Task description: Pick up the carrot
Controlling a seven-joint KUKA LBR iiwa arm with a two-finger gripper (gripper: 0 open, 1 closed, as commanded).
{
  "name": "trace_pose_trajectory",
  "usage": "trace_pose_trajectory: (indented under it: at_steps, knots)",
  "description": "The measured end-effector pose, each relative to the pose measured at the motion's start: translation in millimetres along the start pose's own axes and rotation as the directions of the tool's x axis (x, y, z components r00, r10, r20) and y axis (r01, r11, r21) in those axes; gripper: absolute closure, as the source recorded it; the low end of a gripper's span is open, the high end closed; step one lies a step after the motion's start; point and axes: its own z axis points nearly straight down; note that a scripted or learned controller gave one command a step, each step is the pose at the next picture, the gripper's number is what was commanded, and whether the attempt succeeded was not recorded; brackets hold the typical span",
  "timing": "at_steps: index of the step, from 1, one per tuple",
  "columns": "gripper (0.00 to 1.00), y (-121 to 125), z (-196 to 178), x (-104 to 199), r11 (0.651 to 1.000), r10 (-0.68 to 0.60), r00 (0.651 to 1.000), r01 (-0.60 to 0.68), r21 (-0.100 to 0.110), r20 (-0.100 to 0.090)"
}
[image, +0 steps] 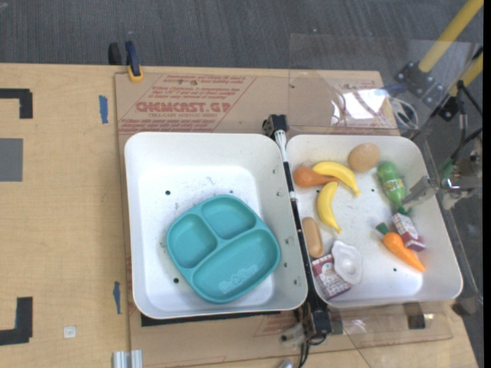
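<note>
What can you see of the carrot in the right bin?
The orange plastic toy carrot with a green leafy top lies flat in the white right-hand bin, near its right wall. Its green end points up-left, its tapered tip down-right. The green end touches or overlaps a small dark red and white packet. Nothing grips it.

A robotics lab: a plywood desk marked with black tape squares, a clamped cardboard sheet, two white bins of toy food, grey carpet.
</note>
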Motion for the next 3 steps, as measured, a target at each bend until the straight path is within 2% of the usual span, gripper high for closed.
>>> trace_pose_trajectory:
  at_steps: [1, 2, 3]
  knots:
    - [0.00, -25, 116, 7, 0.908, -0.418, 0.908, 0.419, -0.008, 0.008]
    - [0.00, -21, 130, 38, 0.893, -0.447, 0.893, 0.449, -0.025, 0.045]
    - [1.00, -14, 117, 35, 0.893, -0.443, 0.894, 0.447, -0.046, 0.072]
